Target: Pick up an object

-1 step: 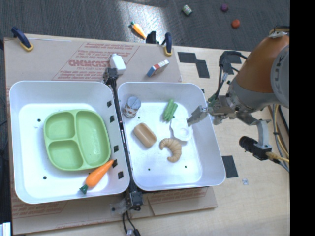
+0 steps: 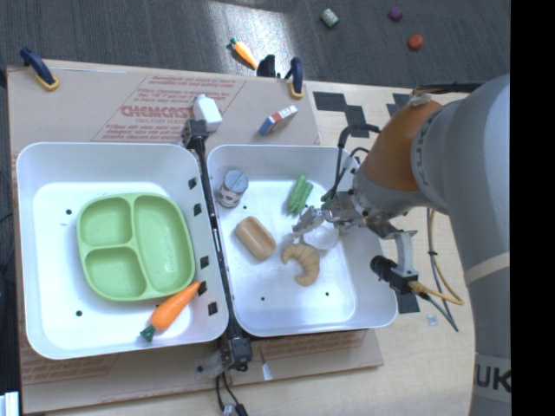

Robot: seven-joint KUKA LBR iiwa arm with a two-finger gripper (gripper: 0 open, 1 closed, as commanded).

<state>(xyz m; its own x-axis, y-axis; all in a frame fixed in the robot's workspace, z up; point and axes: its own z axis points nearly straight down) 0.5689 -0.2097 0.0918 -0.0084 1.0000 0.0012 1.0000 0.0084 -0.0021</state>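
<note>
The gripper [image 2: 305,224], its opening impossible to tell, is hanging in the right bin [image 2: 368,306] just above the toy croissant [image 2: 302,261], probably light, rigid and best pinched across its thick middle.

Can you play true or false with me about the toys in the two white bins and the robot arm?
1. The green divided plate sits in the left bin. True.
2. The toy carrot lies in the right bin. False: it lies in the left bin, by the plate's lower corner.
3. The croissant is in the right bin. True.
4. The small can stands on the plate. False: it is in the right bin, near its upper left corner.
5. The gripper is over the right bin, close to the croissant. True.
</note>
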